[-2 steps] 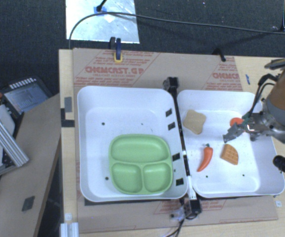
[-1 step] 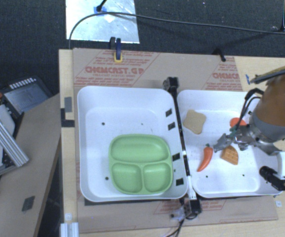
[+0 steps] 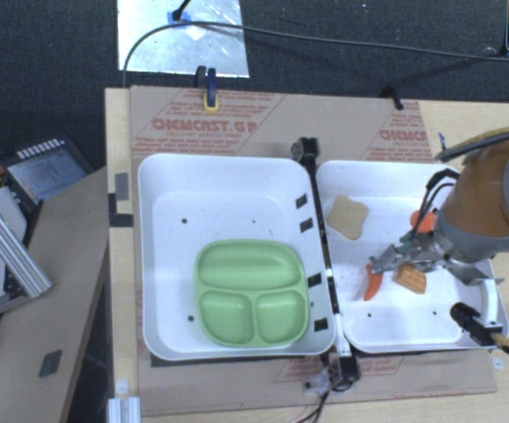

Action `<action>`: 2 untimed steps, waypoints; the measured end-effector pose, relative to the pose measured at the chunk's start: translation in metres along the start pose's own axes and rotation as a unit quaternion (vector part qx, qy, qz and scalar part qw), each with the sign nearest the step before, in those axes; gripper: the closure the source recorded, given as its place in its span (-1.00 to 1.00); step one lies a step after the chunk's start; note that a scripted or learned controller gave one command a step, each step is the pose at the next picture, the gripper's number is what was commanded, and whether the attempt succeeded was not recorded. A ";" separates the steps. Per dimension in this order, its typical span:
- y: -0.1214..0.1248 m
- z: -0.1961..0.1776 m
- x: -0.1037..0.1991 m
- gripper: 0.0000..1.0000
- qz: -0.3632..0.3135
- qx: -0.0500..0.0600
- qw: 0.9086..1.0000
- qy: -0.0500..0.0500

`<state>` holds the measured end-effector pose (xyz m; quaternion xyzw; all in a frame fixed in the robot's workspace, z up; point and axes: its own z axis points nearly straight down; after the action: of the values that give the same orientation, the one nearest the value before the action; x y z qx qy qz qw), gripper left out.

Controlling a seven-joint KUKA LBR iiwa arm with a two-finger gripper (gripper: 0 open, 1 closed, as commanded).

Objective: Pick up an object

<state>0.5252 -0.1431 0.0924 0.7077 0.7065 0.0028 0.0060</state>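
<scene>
The camera view looks down on two white bins side by side, and the divider (image 3: pixel 318 236) between them serves as the landmark here. To the right of the divider, in the right bin (image 3: pixel 387 329), lie three small things: a tan bread slice (image 3: pixel 348 216) close to the divider toward the far side, an orange carrot (image 3: pixel 372 284) a little nearer the front, and a brown cracker-like piece (image 3: pixel 410 278) just beyond the carrot, farther from the divider. The gripper (image 3: pixel 385 261) reaches in from the side away from the divider, its tip sitting just above the carrot's upper end and beside the brown piece. Whether its grip is spread or pressed together cannot be told from this angle, and nothing is clearly pinched.

The likeliest trouble, as I judge it, is crowding: the carrot and the brown piece lie nearly touching, so a descent could land on both, nudge one aside, or close on neither. The carrot is slim and tilted, which may let it roll or slip out of a pinch.

There is open floor between the carrot and the divider and toward the front wall, so a sideways correction has room. To the left of the divider, the green tray (image 3: pixel 250 291) is well apart from the work.
</scene>
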 end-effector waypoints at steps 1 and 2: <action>0.003 -0.013 -0.002 1.00 0.001 -0.005 1.000 -0.003; 0.014 -0.062 -0.007 1.00 -0.003 0.003 1.000 0.001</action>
<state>0.5381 -0.1495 0.1542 0.7058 0.7084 0.0015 0.0028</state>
